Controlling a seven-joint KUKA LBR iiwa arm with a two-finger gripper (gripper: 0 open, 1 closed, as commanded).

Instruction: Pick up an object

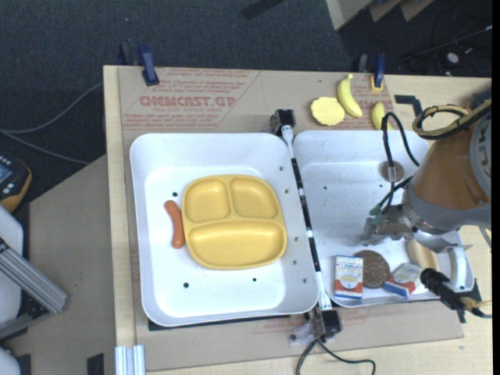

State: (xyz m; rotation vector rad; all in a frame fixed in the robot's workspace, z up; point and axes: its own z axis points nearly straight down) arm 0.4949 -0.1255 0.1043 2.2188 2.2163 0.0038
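While my claw (383, 229) hangs low over the right bin (336, 170), its grip unreadable from above, the brown disc (375, 267) lies just beside it at the near wall, beside a small carton (348, 276), crowded where picking is awkward.
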